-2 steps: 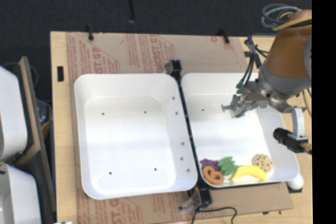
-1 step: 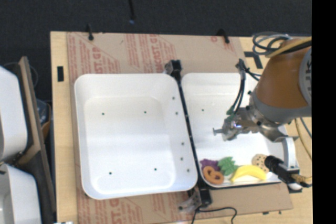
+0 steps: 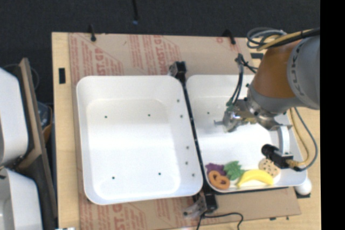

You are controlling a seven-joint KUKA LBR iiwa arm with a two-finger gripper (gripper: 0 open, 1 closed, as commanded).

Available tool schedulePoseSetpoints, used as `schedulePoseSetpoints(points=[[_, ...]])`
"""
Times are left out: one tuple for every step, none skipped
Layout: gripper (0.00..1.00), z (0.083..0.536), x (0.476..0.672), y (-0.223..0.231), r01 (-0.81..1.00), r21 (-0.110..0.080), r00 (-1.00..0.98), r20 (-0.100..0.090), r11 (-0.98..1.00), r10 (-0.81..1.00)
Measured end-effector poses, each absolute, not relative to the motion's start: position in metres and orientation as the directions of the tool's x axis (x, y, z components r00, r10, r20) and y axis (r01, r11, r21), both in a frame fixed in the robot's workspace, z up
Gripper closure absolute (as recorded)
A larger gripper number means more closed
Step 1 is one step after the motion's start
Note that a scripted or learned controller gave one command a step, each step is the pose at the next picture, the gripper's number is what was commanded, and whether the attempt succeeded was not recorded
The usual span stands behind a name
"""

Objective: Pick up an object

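At five o'clock, along the near edge of the right bin, lie a purple-and-orange pretzel toy, a green toy, a yellow banana and a cookie. Farther in, at about three o'clock, the hand hangs over bare bin floor, well apart from them; I cannot tell its state. The left bin sits at nine o'clock on the bench.

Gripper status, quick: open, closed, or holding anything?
Gripper: cannot be told from this view. It sits over the right bin, apart from the toys along the near edge.
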State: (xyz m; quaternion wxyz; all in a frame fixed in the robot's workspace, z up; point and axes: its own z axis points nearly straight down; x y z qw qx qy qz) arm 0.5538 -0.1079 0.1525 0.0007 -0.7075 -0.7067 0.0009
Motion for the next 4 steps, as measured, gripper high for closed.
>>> schedulePoseSetpoints(points=[[1.0,0.135,0.541,-0.103,1.0,-0.001,-0.01,0.0,0.01,1.0],[1.0,0.204,0.541,-0.023,1.0,0.007,-0.007,0.002,0.007,1.0],[1.0,0.204,0.498,-0.079,1.0,0.0,0.006,-0.001,-0.006,1.0],[1.0,0.2,0.522,0.02,1.0,0.0,-0.008,0.002,0.008,1.0]])
